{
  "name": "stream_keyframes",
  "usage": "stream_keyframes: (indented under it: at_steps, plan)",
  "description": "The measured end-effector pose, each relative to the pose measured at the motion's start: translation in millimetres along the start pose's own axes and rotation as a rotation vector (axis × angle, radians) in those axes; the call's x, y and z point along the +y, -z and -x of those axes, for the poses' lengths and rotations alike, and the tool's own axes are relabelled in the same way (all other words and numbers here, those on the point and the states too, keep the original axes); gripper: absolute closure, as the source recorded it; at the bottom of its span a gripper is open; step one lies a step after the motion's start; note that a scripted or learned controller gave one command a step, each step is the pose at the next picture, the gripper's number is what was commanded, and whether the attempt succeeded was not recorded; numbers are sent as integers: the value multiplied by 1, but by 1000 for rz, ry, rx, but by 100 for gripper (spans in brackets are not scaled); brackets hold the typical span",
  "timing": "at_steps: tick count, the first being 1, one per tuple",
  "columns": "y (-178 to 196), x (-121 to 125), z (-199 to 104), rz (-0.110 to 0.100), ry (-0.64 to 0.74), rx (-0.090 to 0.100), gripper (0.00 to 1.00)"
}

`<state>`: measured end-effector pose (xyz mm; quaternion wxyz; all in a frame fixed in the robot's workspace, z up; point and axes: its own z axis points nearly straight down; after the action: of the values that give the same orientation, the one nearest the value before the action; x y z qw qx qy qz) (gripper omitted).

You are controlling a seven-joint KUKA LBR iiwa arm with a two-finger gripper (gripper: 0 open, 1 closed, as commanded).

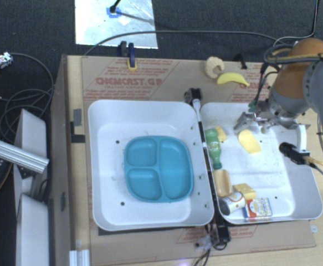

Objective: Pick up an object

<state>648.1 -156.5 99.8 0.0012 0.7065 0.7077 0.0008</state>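
The grey arm's hand [250, 121] hangs low over the upper part of the right-hand shallow white bin [308, 195], just above and left of the pale yellow rounded block [250, 142]; whether its fingers stand apart or together cannot be told from this slant, and nothing shows between them. A clean pick likely means settling squarely over that yellow block, which lies apart from the green bottle [213, 146] along the bin's left wall. The left white bin [103, 121] holds a blue divided plate [158, 168], both bins sit on a cardboard-covered worktop [150, 79] with a yellow banana [232, 80] near its back, and dark carpet with cables surrounds it.
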Motion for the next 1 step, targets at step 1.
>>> stream_keyframes:
  at_steps: [1]
  plan:
    - [-14,-4,43,1,0,-2,0]
